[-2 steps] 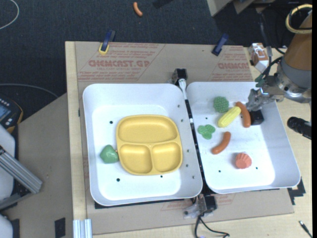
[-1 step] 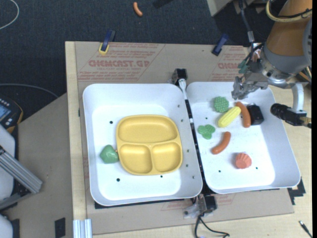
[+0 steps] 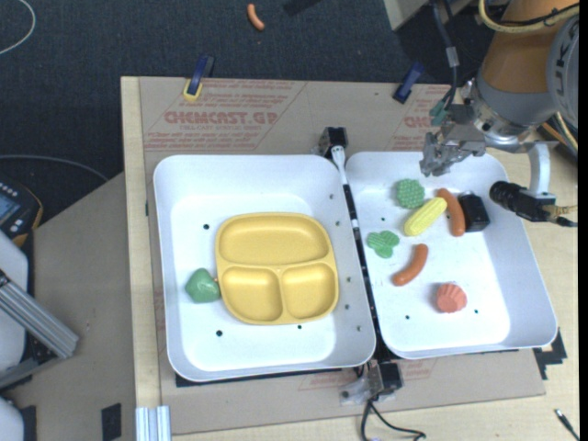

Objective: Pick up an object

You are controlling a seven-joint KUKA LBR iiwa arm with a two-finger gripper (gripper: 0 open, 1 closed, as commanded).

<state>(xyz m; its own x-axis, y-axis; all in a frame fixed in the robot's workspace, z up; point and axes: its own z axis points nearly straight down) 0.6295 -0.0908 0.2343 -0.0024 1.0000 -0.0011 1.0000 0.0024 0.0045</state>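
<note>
The pincer (image 3: 441, 161) hovers with nothing between its fingers, though their spread is hard to tell; the corn (image 3: 425, 217) lies just below it, beside the carrot (image 3: 452, 211)

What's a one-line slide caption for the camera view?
Two-finger gripper hovers at the right white bin's far edge above scattered toy food; yellow three-compartment plastic tray sits in the left white bin.

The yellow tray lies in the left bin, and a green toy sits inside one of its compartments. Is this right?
Not quite. The camera view shows the yellow tray in the left bin, but the green toy is not in a compartment. It lies on the bin floor beside the tray's left edge, and the compartments hold nothing.
</note>
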